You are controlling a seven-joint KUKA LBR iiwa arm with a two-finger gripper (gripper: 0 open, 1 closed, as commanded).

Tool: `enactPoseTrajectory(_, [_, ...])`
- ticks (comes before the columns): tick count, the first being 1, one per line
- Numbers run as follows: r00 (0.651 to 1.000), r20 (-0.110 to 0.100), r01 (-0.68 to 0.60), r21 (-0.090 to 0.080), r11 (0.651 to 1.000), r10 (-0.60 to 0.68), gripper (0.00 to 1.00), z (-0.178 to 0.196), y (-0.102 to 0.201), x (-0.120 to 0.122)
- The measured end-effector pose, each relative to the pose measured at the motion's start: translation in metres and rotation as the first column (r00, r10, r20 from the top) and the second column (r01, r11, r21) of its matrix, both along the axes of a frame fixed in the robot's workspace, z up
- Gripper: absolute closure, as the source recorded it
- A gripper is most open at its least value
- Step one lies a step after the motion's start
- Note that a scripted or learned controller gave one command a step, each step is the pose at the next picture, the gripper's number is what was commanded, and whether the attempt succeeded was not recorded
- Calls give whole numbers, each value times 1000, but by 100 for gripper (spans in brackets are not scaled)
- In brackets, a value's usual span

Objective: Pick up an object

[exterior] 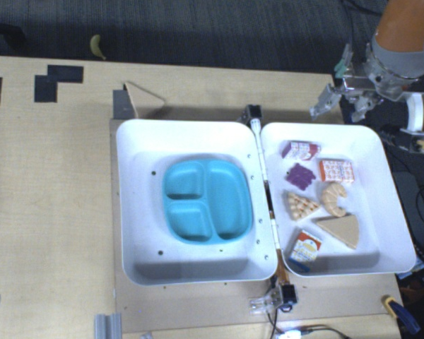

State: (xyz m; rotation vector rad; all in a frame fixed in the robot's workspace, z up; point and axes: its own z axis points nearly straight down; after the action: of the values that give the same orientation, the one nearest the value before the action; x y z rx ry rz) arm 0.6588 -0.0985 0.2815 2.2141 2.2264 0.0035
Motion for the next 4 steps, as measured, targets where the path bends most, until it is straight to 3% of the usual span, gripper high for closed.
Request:
enactPoseTrajectory(1, [1000, -4, 3, 1, 1000, -3, 0, -150, -11, -1])
enactPoseTrajectory(2, [1000, 4, 3, -1, 1000, -3, 0, -194, 9, -58])
enactPoseTrajectory(3, [1000, 10, 2, -1, 1000, -2, 100, -182, 10, -56])
enactPoseTrajectory(4, [1000, 9, 2, -1, 1000, -2, 0, -182, 10, -56])
